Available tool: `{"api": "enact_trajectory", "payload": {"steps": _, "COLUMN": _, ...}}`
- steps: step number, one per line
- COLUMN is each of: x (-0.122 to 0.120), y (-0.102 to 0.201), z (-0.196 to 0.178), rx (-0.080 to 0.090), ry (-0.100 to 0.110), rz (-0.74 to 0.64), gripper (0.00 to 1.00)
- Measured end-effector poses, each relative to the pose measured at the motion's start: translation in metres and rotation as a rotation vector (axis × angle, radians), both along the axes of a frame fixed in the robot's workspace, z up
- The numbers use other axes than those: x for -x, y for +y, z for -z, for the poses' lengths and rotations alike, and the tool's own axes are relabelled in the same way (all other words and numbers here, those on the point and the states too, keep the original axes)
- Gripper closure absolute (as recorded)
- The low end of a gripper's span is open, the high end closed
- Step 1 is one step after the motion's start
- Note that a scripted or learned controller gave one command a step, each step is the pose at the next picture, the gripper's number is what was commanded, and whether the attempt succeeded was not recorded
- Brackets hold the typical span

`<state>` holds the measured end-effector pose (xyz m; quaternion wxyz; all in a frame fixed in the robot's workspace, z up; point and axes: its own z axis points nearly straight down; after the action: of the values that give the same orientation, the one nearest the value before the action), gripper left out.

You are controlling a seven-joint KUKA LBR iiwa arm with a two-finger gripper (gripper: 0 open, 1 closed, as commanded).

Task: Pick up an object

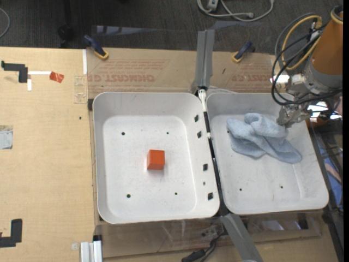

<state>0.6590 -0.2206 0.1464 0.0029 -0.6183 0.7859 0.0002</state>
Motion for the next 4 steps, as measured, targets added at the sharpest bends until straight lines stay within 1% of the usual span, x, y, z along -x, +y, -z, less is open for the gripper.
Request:
{"api": "enact_trajectory", "payload": {"steps": 1, "x": 0.001, "y": 0.000, "z": -0.020, "rx": 0.001, "ry": -0.003, "rz": -0.399, "gripper": 1.00}}
{"api": "enact_trajectory", "payload": {"steps": 2, "x": -0.001, "y": 0.009, "z": -0.038, "rx": 0.001, "ry": -0.002, "rz": -0.657, "gripper": 1.00}}
{"api": "enact_trajectory", "payload": {"steps": 3, "x": 0.000, "y": 0.016, "z": -0.040, "rx": 0.000, "ry": -0.001, "rz": -0.911, "gripper": 1.00}}
{"api": "enact_trajectory", "payload": {"steps": 4, "x": 0.039, "y": 0.007, "z": -0.025, "rx": 0.003, "ry": -0.001, "rz": -1.139, "gripper": 1.00}}
